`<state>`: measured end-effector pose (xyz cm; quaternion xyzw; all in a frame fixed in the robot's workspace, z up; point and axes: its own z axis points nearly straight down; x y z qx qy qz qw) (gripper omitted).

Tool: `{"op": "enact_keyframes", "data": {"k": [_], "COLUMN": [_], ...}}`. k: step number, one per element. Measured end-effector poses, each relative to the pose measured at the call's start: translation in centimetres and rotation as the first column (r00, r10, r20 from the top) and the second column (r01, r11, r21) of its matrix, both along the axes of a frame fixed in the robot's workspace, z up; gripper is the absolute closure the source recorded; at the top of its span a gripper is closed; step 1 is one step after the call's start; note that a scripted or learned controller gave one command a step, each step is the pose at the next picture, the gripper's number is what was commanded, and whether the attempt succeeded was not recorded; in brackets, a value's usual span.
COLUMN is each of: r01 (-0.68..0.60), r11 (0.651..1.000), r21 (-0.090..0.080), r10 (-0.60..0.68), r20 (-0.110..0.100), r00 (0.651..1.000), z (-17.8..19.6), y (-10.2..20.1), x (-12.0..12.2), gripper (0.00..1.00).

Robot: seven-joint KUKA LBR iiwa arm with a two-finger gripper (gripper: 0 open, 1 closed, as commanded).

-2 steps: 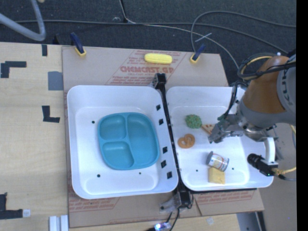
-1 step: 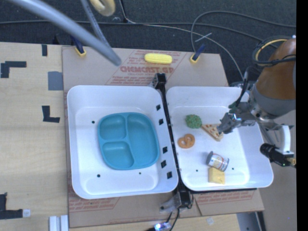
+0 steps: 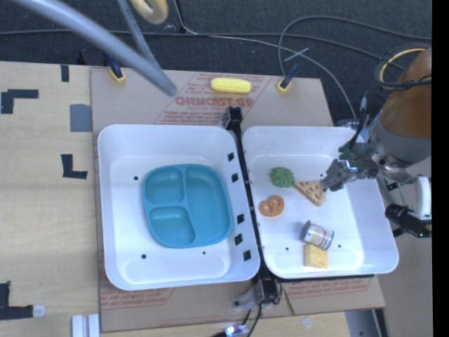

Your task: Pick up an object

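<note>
Reaching in from the right edge of the frame, the grey KUKA arm [image 3: 403, 125] with its orange band lowers its gripper [image 3: 335, 177] into the right-hand white bin [image 3: 379, 255], the dark tips sitting at the bin's middle right, just beside the upper right corner of a tan pizza-slice-shaped piece [image 3: 311, 191]. Whether the fingers are spread or pressed together cannot be told from this angle, and nothing is seen between them.

Five small things lie in that right bin. A green broccoli floret [image 3: 283, 177] rests at the upper middle, just left of the pizza slice. An orange-brown pretzel [image 3: 271, 205] sits below the broccoli toward the bin's left wall. A small metal can [image 3: 317, 234] lies on its side in the lower half, and a yellow cheese-like block [image 3: 316, 258] rests just under it near the front wall.

On the left, the second white bin [image 3: 119, 188] carries a blue divided plate [image 3: 187, 205], three compartments showing, set slightly askew at the bin's centre. Both bins stand side by side on a cardboard sheet [image 3: 203, 104] printed with red lettering, which lies on the light wooden table [image 3: 42, 188]. A yellow banana-like toy [image 3: 230, 85] lies on the cardboard above the bins, at the upper middle of the frame. Black cables [image 3: 309, 34] loop across the dark surface at the top.
</note>
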<state>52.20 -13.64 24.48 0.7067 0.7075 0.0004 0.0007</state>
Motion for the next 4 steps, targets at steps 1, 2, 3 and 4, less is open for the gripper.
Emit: {"op": "enact_keyframes", "data": {"k": [1, 2, 3, 4], "r01": [-0.005, -0.005, -0.004, -0.005], "r11": [1.000, 1.000, 1.000, 1.000], "r21": [0.001, 0.001, 0.001, 0.001], "r10": [0.005, 0.005, 0.004, 0.005], "r20": [-0.002, -0.003, -0.004, -0.003], "r00": [1.000, 1.000, 1.000, 1.000], "z": [-0.3, -1.2, -2.4, -3.0], "y": [6.0, 12.2, 16.7, 21.2], "x": [1.9, 3.1, 4.7, 6.0], "gripper": [1.00, 1.00, 1.00, 1.00]}}
